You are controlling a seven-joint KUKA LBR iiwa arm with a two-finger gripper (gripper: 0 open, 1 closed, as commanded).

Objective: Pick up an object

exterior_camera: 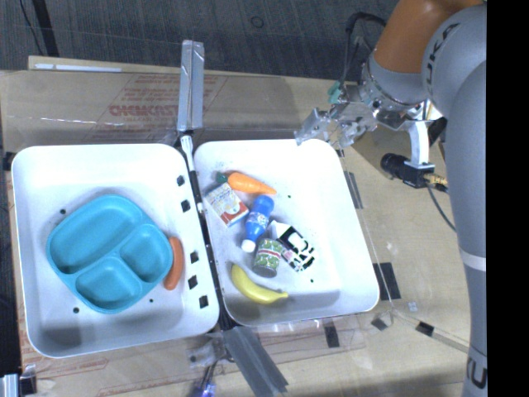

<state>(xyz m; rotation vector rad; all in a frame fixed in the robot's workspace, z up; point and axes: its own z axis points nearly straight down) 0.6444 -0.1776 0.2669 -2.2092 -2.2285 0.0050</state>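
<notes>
The claw (324,127) hovers above the right bin's (351,246) far corner, its fingers spread and holding nothing. Inside that bin lie a carrot (250,184), a blue bottle (257,219), a small carton (226,204) and a banana (255,286).

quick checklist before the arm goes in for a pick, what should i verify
1. Gripper free of any object: ok, nothing shows between its fingers.
2. Gripper over a target: not ok, it sits above the far rim of the right bin, off the pile.
3. Targets present: ok, carrot, blue bottle, small carton, can, banana.
4. Isolated pick available: ok, the banana lies a little apart from the cluster.
5. Left bin: ok, blue tray and sausage lie apart from the pile.
6. Finger opening: cannot tell.
</notes>
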